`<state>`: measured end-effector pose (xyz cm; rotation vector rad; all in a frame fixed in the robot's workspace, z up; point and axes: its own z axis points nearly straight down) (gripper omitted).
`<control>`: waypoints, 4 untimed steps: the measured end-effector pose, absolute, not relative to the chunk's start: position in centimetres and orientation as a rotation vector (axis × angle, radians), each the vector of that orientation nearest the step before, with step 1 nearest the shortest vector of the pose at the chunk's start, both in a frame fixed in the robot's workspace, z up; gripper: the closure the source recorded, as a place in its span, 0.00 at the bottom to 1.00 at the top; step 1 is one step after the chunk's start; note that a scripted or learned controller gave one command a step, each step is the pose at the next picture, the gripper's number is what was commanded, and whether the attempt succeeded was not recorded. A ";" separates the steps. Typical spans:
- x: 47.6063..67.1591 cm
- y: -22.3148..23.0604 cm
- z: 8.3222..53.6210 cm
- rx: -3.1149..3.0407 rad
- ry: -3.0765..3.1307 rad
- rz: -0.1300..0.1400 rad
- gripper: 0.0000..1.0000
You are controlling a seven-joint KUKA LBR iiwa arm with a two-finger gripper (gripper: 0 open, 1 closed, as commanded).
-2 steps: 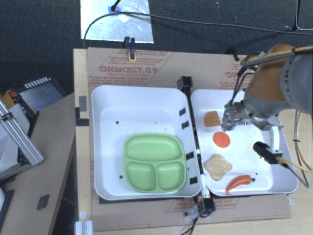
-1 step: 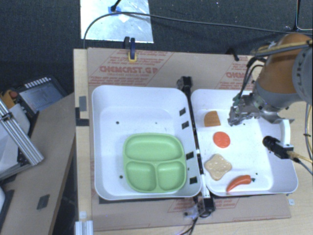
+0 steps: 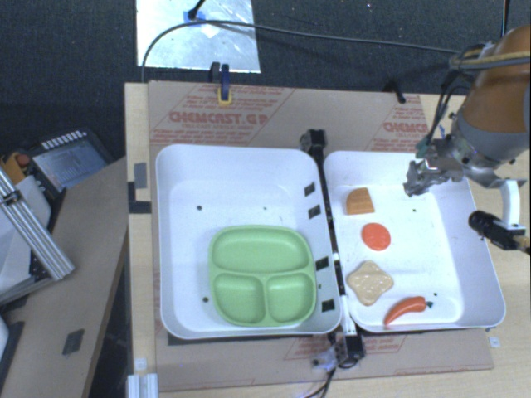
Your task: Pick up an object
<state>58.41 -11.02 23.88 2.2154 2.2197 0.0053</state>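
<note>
The right bin point(image 3: 465, 247) holds several small food toys. An orange-brown block point(image 3: 359, 201) lies near its back left. A red-orange round piece point(image 3: 376, 236) sits below it. A beige cookie-shaped piece point(image 3: 369, 281) lies toward the front, and a red chili pepper point(image 3: 406, 308) rests by the front wall. My gripper point(image 3: 419, 178) hangs over the back right part of this bin, to the right of the orange-brown block and apart from it. Nothing shows between its fingers.
The left bin point(image 3: 191, 189) holds a green divided plate point(image 3: 261, 274). A black divider with clips point(image 3: 323, 222) runs between the bins. A yellow clamp point(image 3: 223, 85) stands at the bench's back edge. Equipment sits on the table at the left point(image 3: 58, 172).
</note>
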 end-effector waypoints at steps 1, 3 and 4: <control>58.5 -11.0 25.6 2.216 2.224 0.003 1.00; 58.2 0.1 23.4 2.212 2.232 0.003 1.00; 58.2 5.2 24.2 2.211 2.232 0.004 1.00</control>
